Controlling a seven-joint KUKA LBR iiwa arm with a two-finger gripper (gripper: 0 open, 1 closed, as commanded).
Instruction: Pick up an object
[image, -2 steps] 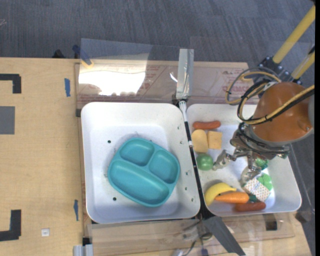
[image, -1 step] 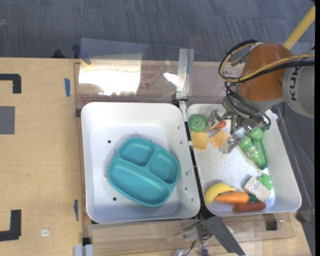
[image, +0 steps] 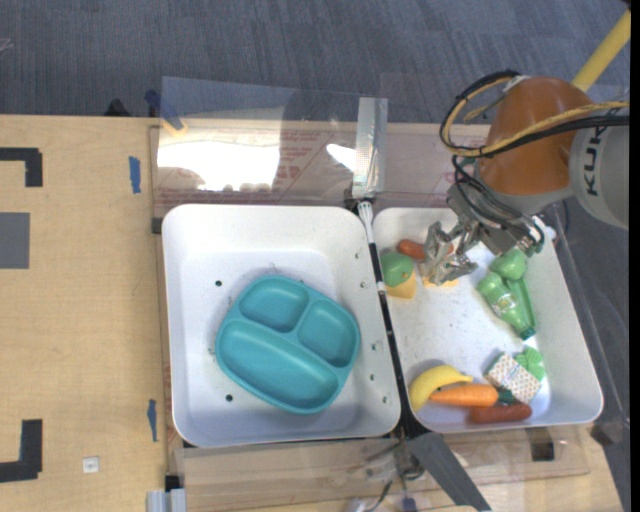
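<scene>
Teal divided plate (image: 288, 343) in white left bin (image: 190, 250). In white right bin (image: 575, 330), beside yellow banana (image: 437, 381): orange carrot (image: 465, 396), checkered red-white packet (image: 511, 377). Green bottle (image: 507, 297) above them.

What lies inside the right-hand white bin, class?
Toy foods: a banana, carrot, green bottle and green-and-yellow piece. The gripper hangs over the bin's far end, covering whatever lies beneath it.

A pale wooden desk (image: 80, 330) fills the lower picture, with black marks and blue tape strips on its left part. Behind the desk lies grey carpet floor (image: 300, 45). A clear plastic sheet (image: 260, 150) at the desk's back edge glares with light.
</scene>
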